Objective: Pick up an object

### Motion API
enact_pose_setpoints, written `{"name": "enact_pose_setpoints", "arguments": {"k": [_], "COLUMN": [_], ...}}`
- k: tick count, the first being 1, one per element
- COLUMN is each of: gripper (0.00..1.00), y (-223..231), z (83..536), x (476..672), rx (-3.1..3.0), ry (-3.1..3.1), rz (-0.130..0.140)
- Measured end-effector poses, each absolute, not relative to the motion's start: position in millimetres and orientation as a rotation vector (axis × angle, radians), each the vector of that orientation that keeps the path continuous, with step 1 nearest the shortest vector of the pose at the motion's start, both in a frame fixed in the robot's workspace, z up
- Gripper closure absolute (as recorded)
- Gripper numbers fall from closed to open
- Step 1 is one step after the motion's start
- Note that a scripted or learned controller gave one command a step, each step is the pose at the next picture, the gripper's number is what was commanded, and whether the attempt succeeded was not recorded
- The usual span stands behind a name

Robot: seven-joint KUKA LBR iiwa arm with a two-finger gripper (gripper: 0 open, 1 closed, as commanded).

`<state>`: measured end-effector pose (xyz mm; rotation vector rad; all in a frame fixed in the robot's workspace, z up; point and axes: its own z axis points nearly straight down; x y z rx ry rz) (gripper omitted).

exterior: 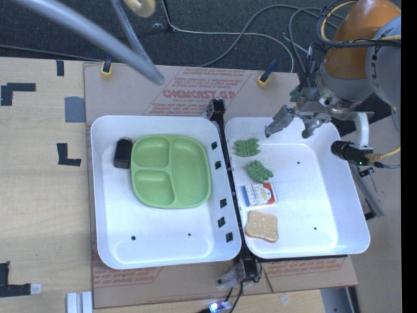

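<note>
The arm holds its tool (291, 126), fingers spread, above the right bin (339, 207).

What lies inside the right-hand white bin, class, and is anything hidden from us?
The right bin holds two green leafy pieces, a small printed carton and a toast slice. The gripper overhangs its far edge, covering a little.

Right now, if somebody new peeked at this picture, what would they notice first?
Probably the bright green plate with three sections, lying in the left bin next to a small black block. Then the robot arm's big orange band at the upper right, with its gripper hanging open over the far end of the right bin. Along that bin's left side sit two green leafy pieces, a little carton and a slice of toast.
</note>
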<state>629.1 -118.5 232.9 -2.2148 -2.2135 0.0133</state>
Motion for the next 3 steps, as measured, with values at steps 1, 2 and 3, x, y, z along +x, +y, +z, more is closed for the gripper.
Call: {"name": "enact_pose_setpoints", "arguments": {"k": [1,2,3], "gripper": [0.00,0.00,0.00], "y": [-118.3,-117.5,-113.1], "z": [239.8,174.7,110.3], "x": [631.5,630.4,625.9], "rx": [-2.219,-2.217,-2.216], "ry": [-2.223,-2.219,-2.219], "rz": [0.002,0.009,0.010]}}
